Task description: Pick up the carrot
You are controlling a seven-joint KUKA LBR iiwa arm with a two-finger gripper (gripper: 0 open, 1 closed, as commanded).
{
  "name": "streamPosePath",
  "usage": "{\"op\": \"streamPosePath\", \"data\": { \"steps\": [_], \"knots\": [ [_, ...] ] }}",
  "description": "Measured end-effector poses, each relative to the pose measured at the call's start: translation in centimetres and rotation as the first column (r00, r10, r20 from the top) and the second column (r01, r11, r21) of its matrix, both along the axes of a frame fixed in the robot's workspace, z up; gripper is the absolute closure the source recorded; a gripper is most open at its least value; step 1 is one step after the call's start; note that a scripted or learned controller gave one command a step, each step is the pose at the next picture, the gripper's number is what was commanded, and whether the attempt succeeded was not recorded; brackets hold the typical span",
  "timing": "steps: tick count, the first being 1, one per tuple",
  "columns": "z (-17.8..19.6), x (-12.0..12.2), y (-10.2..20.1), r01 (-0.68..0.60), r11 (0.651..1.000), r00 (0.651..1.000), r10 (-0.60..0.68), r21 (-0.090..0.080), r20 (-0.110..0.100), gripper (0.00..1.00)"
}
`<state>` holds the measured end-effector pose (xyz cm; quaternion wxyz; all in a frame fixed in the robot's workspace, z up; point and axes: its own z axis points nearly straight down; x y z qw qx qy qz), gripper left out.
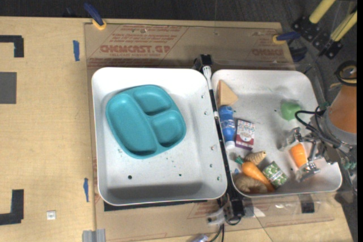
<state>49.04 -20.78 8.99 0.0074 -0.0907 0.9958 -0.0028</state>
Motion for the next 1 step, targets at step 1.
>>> {"op": "streamPosePath", "data": {
  "steps": [1],
  "knots": [
    [1.31,0.45,0.09,-0.002,1.0,1.0,0.002,-0.002,0.013,1.0]
  ]
}}
